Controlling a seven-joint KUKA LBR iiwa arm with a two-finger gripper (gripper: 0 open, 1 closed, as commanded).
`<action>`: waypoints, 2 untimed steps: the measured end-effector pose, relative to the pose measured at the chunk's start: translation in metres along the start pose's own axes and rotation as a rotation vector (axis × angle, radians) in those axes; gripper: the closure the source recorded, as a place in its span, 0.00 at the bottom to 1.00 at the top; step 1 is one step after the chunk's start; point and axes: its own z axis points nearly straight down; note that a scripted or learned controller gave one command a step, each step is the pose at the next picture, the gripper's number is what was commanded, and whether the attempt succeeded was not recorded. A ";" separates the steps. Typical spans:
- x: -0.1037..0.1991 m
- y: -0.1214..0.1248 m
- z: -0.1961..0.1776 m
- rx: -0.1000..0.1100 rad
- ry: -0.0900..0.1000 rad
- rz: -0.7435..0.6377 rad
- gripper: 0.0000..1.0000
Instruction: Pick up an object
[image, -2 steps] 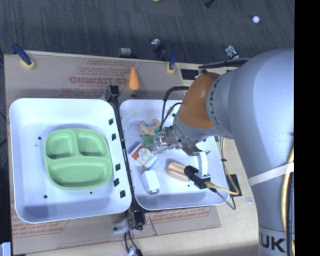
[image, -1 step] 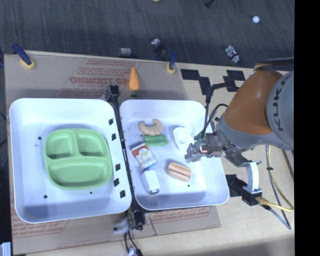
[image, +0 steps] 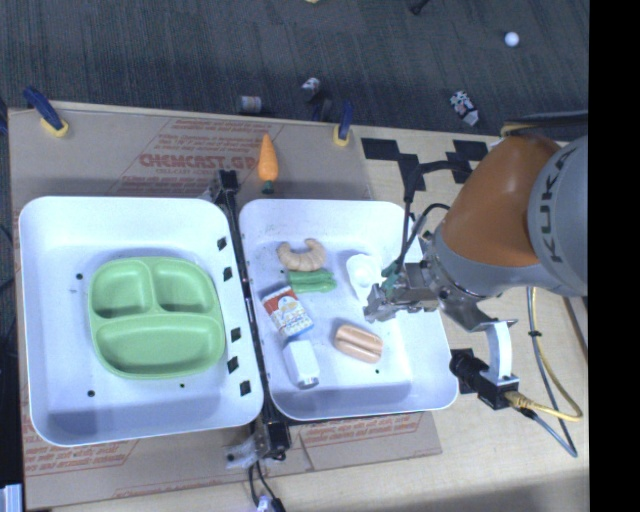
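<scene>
The right bin (image: 420, 385) holds a tan croissant (image: 302, 256), a green bean pod (image: 313, 283), a white cup (image: 360, 269), a red-and-white labelled bottle (image: 293, 330) lying on its side, and a hot dog bun (image: 357, 341). My gripper (image: 383, 303) hangs low over the right part of this bin, just right of the cup and above the bun's far end. Nothing shows between it and the bin floor.
The left bin (image: 50, 330) holds a green divided plate (image: 155, 315). An orange carrot (image: 267, 158) lies on the cardboard behind the bins. Blue clamps (image: 45, 110) sit at the bench's back edge. Cables (image: 545, 370) trail at the right.
</scene>
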 end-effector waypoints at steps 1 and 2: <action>0.012 0.000 0.005 0.003 0.001 0.000 1.00; -0.073 0.036 0.050 0.006 0.002 0.002 1.00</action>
